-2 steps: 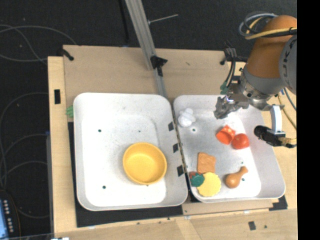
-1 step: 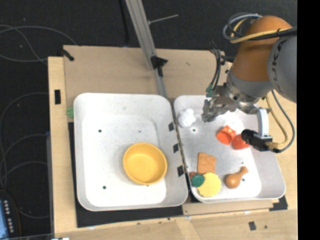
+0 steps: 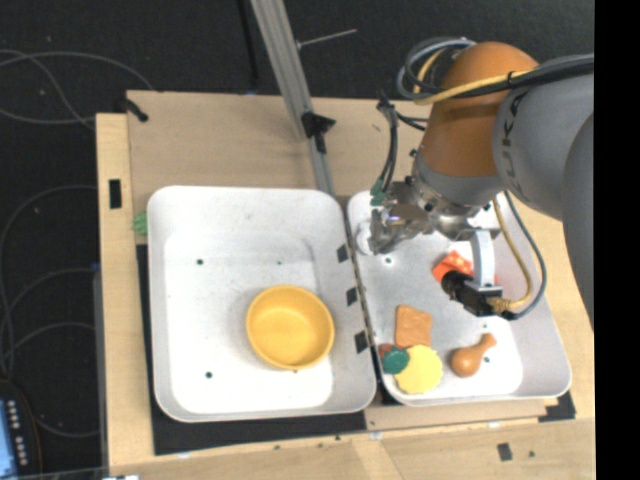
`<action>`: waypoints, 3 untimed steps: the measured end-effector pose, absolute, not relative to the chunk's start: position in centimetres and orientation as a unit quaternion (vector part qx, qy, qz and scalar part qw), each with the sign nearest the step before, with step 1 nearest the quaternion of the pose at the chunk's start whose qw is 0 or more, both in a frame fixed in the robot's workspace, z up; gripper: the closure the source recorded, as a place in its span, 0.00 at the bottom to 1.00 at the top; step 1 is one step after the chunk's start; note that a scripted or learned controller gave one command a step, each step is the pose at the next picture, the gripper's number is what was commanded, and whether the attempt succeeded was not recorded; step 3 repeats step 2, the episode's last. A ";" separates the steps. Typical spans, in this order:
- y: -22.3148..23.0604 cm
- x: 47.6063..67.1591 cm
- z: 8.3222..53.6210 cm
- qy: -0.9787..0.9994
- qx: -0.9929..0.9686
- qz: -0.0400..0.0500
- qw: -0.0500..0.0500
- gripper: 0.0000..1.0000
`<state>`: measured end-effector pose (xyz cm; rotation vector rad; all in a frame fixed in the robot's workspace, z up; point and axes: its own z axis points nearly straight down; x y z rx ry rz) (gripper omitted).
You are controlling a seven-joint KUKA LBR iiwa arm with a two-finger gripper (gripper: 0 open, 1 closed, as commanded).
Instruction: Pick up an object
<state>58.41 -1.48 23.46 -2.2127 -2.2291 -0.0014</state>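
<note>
Objects for pickup total five, all in the right bin [image 3: 540,363]: one flat tan cracker-like square [image 3: 413,325], one smooth yellow disc [image 3: 421,368] with one small green piece [image 3: 396,360] touching its left edge, one brown pear-shaped piece [image 3: 470,355] whose long axis runs with the narrow stem end pointing up-right, and one orange block [image 3: 455,265]. My gripper [image 3: 383,236] hangs over that bin's upper-left corner; its opening cannot be read. One round glossy yellow bowl [image 3: 290,326] sits upright in the left bin [image 3: 200,228], one of two white bins.
</note>
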 end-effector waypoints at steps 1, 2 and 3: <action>3.4 56.3 24.6 -0.710 -0.704 -0.001 0.001 1.00; 8.2 53.9 23.6 -0.709 -0.705 0.000 0.001 1.00; 8.2 53.9 23.6 -0.709 -0.705 0.000 0.001 1.00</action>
